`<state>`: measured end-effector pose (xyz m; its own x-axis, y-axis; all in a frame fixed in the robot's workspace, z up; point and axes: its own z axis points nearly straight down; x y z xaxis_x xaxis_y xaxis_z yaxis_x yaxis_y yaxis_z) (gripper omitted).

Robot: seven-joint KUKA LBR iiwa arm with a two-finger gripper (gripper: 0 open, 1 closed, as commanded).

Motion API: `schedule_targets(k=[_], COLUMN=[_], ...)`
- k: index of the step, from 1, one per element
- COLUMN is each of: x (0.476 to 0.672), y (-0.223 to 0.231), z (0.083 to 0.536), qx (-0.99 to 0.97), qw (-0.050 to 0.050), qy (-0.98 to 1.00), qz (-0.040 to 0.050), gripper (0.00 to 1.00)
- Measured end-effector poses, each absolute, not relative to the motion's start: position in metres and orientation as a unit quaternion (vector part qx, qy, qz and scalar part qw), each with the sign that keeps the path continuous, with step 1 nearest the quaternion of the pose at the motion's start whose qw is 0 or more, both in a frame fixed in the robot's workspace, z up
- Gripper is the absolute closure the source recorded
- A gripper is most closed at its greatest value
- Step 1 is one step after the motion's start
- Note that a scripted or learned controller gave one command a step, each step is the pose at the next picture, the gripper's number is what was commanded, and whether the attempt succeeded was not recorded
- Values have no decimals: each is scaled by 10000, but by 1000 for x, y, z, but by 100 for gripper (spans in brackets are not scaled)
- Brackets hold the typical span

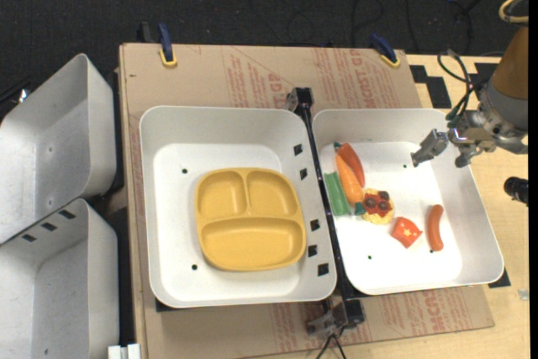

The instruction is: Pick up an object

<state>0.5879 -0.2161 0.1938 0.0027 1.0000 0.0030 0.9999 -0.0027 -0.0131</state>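
The right bin holds several toy foods. An orange carrot lies beside a green strip near the bin's left wall. Just below them sits a yellow piece with dark berries. Toward the front right are a red wedge and a sausage. My gripper hangs over the bin's upper right corner, above and to the right of the toys. It is open, with nothing between its spread fingers.
A yellow divided plate fills the middle of the left bin. Two more white bins stand off the bench at the left. Cardboard lies under both bins, held by clamps at the back.
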Motion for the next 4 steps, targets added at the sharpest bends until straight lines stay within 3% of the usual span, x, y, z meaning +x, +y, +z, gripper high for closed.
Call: schedule_targets(k=[1,3,4], x=[591,589,591], y=[-216,-212,-212], z=[201,90,103], qx=[-7068,-7072,-7069], qw=[-3,12,-15], qy=[-7074,-7070,-7073], qz=[1,8,-6], gripper=[0,0,100])
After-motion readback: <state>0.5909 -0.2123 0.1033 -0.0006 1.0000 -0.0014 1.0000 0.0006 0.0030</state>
